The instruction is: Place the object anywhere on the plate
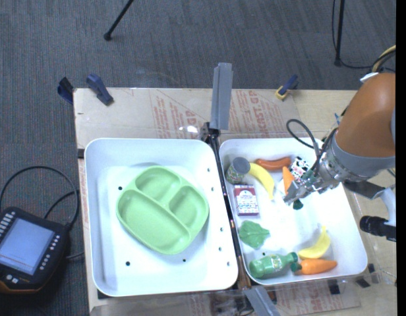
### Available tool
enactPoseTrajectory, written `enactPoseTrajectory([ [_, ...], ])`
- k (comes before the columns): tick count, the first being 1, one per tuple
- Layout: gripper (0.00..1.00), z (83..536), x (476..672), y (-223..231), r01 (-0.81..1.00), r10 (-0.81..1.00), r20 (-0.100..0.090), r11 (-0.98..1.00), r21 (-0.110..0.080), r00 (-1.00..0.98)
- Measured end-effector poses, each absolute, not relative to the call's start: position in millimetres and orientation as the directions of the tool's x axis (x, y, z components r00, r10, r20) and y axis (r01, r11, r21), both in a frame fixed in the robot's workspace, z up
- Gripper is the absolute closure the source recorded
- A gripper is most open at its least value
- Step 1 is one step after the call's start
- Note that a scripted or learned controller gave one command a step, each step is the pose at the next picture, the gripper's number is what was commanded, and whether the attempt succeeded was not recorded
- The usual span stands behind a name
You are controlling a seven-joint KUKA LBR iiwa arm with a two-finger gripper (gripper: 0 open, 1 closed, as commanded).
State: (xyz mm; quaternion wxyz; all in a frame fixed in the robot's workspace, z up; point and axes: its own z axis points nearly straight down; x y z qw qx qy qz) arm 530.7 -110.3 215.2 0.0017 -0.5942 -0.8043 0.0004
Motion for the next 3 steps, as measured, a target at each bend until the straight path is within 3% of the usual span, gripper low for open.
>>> enactPoseTrajectory([
  [1,1.0,198,643.8,-34,0.963,0.963,0.001,0.269,-0.003,-0.269],
  [2,1.0,188,622.6,70,0.976,0.976,0.001,0.219,-0.005,-0.219],
  [3,0.0,188,622.6,70,0.976,0.976,0.001,0.219,-0.005,-0.219],
])
